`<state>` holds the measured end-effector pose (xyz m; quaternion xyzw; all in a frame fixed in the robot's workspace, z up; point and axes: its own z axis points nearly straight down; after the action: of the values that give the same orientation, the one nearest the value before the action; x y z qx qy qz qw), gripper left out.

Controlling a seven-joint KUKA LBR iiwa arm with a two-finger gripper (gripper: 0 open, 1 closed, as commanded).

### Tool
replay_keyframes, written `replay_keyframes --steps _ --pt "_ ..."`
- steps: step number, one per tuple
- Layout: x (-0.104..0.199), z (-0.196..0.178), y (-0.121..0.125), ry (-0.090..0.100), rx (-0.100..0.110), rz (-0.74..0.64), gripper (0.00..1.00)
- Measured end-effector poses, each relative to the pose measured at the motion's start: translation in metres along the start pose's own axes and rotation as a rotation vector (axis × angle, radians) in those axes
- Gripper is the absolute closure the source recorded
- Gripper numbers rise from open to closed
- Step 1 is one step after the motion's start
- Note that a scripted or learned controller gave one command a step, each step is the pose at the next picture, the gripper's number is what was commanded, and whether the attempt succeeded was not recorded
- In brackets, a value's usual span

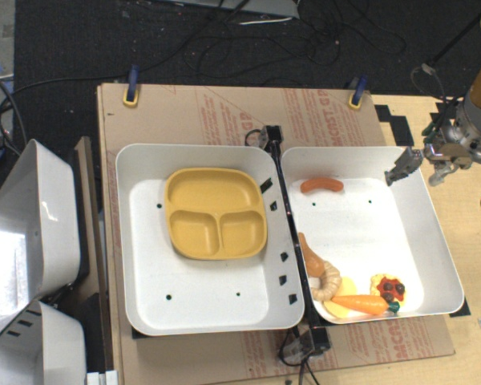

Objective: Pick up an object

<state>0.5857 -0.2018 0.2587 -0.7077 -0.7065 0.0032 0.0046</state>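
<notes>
My claw hangs at the right bin's upper right corner, about two o'clock from that bin's middle. Its two fingers are spread apart and nothing is between them, so it is released and waiting. I judge that I am held up here, over the rim, so that the camera can see all the objects before I choose one.

Any of the objects can serve the task. The orange sausage lies alone near the top wall, at about nine o'clock from my claw, with free floor around it; this one seems the easiest to take. The others are crowded in the bottom corner, at about seven o'clock from me: a carrot, a tan piece that is maybe a shrimp or a chicken leg (the view is too small to be sure), and a small item with red and dark spots. They touch or nearly touch each other and the bin walls, so fingers have little room there.

In the left bin is a yellow divided plate, well apart from me. The divider between the bins stands in the way to it.
</notes>
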Motion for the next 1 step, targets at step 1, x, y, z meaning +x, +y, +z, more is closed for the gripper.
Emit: replay_keyframes --steps 1 --pt "0.0006 -0.0067 0.0023 -0.003 -0.011 -0.003 0.00"
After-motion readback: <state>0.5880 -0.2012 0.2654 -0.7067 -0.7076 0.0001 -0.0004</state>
